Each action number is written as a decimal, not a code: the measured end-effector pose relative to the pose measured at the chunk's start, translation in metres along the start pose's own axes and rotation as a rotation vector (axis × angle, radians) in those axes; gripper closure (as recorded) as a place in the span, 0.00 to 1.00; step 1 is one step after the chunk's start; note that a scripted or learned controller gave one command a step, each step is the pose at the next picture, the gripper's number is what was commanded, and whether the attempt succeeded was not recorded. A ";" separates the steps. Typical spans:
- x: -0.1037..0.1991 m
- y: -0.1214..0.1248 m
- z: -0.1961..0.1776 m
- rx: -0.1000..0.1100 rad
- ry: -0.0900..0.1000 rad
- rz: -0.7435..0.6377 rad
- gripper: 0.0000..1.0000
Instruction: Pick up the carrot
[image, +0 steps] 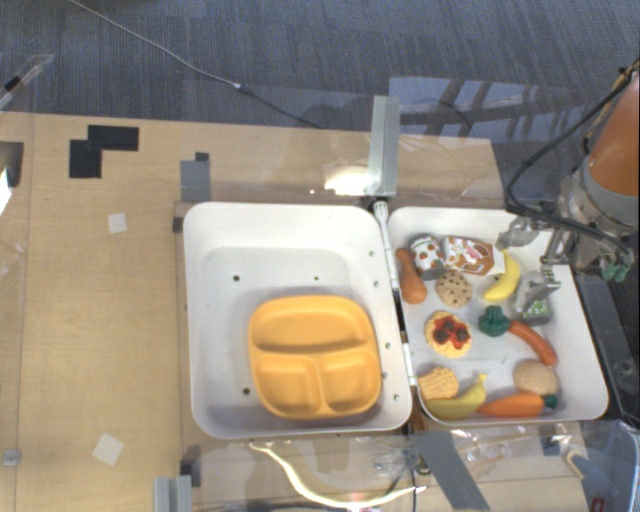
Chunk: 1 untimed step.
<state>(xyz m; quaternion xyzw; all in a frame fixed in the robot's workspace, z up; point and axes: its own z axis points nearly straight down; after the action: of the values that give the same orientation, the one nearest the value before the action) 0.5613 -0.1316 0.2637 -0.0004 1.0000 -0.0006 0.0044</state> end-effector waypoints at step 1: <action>0.058 0.036 0.156 0.003 -0.019 0.111 0.00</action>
<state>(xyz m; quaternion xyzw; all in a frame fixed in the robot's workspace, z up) 0.5051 -0.0960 0.1066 0.0550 0.9984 -0.0020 0.0142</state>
